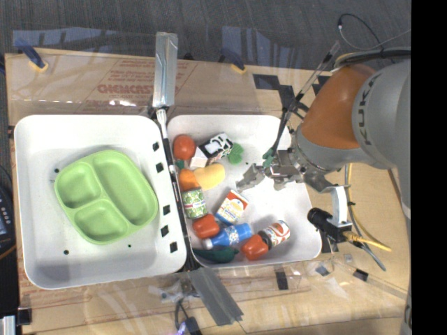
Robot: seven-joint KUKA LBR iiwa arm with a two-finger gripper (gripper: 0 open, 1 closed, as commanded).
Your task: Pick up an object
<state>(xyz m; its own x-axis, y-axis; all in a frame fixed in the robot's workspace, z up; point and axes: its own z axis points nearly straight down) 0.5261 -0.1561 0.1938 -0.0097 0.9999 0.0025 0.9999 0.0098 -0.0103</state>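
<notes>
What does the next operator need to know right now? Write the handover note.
Gripper: over the right bin, above bare floor; nothing visible between its fingers.
Objects: piled along the right bin's left and lower sides, including a small carton, a yellow toy, a red tomato-like toy and a blue bottle.
Left bin: holds a green divided plate.
Done: nothing picked up.
Left: grasp any one object; the carton sits nearest.
</notes>
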